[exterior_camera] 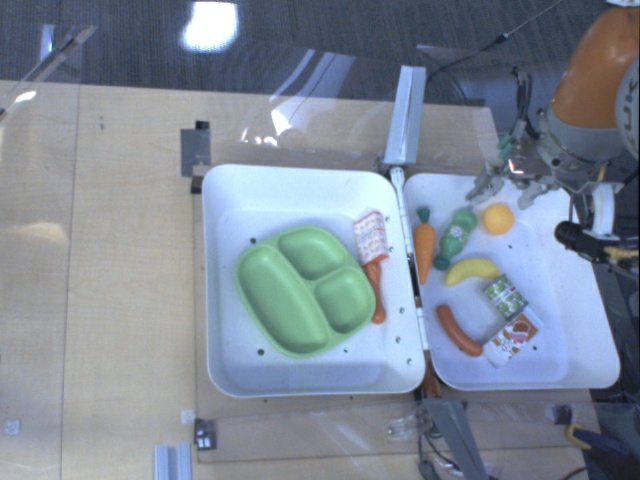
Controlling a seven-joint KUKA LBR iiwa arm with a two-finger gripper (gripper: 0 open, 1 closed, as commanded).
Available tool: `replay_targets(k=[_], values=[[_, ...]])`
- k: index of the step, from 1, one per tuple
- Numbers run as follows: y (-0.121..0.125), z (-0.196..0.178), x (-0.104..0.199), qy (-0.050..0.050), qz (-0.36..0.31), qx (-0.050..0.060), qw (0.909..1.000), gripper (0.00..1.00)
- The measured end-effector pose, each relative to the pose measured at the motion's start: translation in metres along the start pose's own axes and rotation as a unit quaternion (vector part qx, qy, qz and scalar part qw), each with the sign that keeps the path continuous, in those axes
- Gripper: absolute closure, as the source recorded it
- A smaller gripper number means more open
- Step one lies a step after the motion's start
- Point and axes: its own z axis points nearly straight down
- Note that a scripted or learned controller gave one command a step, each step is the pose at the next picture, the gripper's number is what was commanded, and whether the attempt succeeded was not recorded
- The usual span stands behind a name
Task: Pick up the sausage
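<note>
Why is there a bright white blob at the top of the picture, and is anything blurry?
In the camera view, the blob is glare from a light reflecting off the dark floor; fainter streaks shine on the clear panel above the left bin. The gripper looks slightly smeared, while the sausage and the green plate are fairly sharp, softly shadowed.

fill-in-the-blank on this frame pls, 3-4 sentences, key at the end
1. The green tray has ____ compartments.
2. The sausage lies in the ____ bin.
3. The banana lies between the sausage and the ____, which sits near the gripper.
4. The carrot lies beside the green ____.

Missing words: three; right; orange; bottle
</note>
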Motion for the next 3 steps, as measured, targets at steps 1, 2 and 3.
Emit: replay_targets(k=[1, 2, 3], values=[[-0.048, 0.107, 0.045, 0.000, -0.027, 0.002, 0.9996, 0.00], [-0.106, 0.122, 0.042, -0.003, -0.099, -0.009, 0.9951, 0.00], [-0.102, 0.109, 0.043, -0.005, -0.100, -0.014, 0.9949, 1.00]])
